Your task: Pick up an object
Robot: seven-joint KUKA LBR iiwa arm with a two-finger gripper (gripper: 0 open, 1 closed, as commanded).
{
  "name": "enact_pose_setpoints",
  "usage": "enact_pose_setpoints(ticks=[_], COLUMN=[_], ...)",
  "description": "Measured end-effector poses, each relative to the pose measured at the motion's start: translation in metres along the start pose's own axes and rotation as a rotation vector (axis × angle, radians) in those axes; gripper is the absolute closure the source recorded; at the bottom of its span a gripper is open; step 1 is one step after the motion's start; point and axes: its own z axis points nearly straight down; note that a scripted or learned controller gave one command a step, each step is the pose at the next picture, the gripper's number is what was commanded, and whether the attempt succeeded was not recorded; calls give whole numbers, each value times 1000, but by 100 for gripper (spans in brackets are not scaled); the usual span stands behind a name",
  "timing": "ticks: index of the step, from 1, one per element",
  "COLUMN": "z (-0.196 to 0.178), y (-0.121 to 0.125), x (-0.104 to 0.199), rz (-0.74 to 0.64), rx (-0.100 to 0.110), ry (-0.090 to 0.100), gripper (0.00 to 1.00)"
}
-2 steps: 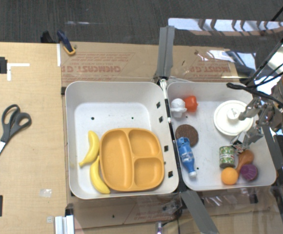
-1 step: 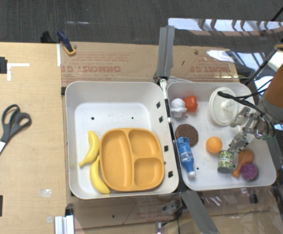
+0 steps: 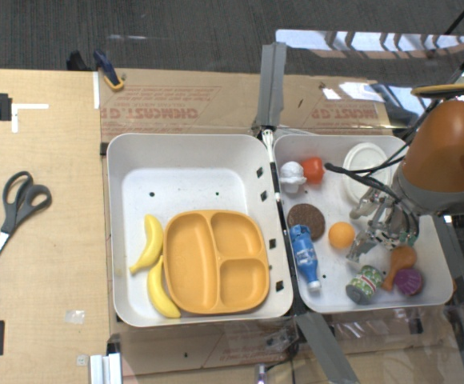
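White plastic: two shallow bins stand side by side on the bench; the left bin [image 3: 124, 214] and the right bin [image 3: 432, 294] touch along the middle wall.

Camera view, my arm: I reach in from the right, and my orange band [image 3: 450, 138] hangs above the right bin, because the small things are there.

Camera view, my gripper [image 3: 366, 246]: it points down and left, low in the right bin, between the orange ball [image 3: 341, 235] and the carrot-like toy [image 3: 398, 261].

My jaws: I cannot tell if they are wide or narrow; the metal parts overlap, and I see nothing between them.

Possible object: the ball lies free just beside my tips, so I judge it the nearest candidate.

Other candidates: a green can [image 3: 365, 284] and a purple toy [image 3: 409, 281] lie near the front wall; a blue bottle [image 3: 304, 254] lies along the middle wall.

Crowding: these things are close together, so a push may happen.

Left bin: an orange divided plate [image 3: 216, 261] with two bananas [image 3: 149, 243] beside it, well apart from me.
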Motion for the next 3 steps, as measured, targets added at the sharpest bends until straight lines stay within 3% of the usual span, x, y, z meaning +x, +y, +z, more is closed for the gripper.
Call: enact_pose_setpoints(ticks=[1, 2, 3], z=[1, -9, -166], y=[60, 60, 92], x=[-16, -17, 3], rz=[-163, -166, -134], rx=[0, 1, 0], ry=[0, -4, -1], gripper=[0, 100, 100])
